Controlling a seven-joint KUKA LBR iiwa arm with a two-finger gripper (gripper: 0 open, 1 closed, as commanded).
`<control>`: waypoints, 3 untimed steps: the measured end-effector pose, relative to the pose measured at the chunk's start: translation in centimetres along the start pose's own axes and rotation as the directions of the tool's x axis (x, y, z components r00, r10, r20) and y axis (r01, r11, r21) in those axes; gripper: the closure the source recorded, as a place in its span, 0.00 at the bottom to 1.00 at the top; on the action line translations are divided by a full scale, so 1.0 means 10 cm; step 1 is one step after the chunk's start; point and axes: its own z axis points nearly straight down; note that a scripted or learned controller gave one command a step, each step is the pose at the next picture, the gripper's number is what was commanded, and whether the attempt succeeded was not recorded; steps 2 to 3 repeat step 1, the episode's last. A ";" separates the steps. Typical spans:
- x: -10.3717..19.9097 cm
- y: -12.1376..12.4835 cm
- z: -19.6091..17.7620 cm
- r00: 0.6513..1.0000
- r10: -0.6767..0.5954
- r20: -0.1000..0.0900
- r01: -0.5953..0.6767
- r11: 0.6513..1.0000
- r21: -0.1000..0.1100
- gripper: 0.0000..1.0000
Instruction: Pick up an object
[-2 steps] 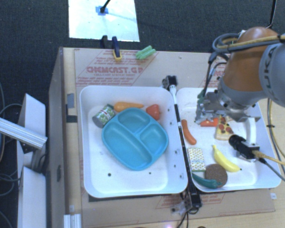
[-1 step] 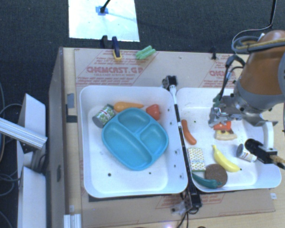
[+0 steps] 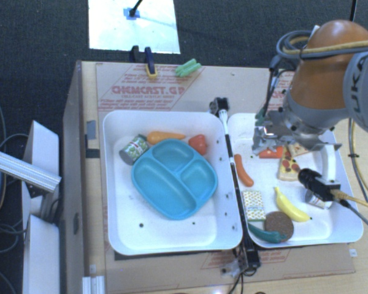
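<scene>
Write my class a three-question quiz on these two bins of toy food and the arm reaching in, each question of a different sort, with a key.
1. True or false: the blue plate lies in the left bin.
2. Which touches the plate's far rim: A carrot, B banana, C pizza slice?
3. Fill in: the gripper hangs over the ___ bin.

Key: 1 true; 2 A; 3 right.

An orange carrot-like piece (image 3: 271, 154) lies flat in the right bin (image 3: 349, 225), near its far end. It sits just beside a pizza slice (image 3: 289, 168), partly hidden.
</scene>
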 end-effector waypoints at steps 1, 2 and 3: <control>-0.17 0.23 0.39 1.000 0.002 0.001 -0.002 1.000 0.003 1.00; -0.17 0.23 0.39 1.000 0.002 0.001 -0.002 1.000 0.003 1.00; -0.17 0.23 0.39 1.000 0.002 0.001 -0.002 1.000 0.003 1.00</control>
